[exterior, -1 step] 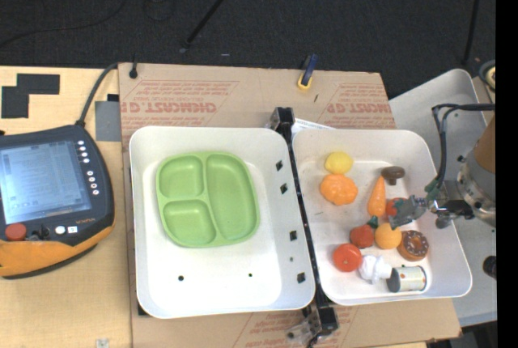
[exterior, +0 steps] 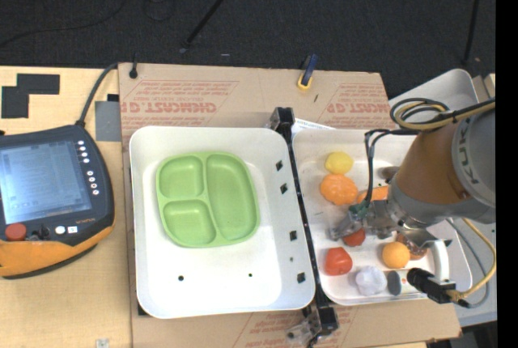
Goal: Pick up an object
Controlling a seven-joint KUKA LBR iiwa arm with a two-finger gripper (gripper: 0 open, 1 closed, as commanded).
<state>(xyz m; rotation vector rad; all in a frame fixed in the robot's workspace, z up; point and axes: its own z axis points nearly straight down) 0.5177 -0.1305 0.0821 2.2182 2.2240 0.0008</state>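
Note:
The right bin (exterior: 314, 213) holds several small items. A yellow fruit (exterior: 339, 163) lies at the back, with an orange fruit (exterior: 337, 189) just in front of it. My gripper (exterior: 354, 222) hangs low in the middle of this bin, directly over a small red piece (exterior: 354, 239) and touching or nearly touching it. A larger red fruit (exterior: 338, 261) lies nearer the front. An orange ball (exterior: 396, 255) sits to the right, under the wrist. A pale lavender item (exterior: 370, 280) and a dark grey one (exterior: 393, 282) rest by the front wall.
The left bin (exterior: 202, 277) bears a green divided plate (exterior: 206, 199). A divider with black clips (exterior: 293, 209) separates the bins. The arm's body (exterior: 437, 176) and cables cover the right bin's right side. A teach pendant (exterior: 48, 184) lies left of the bench.

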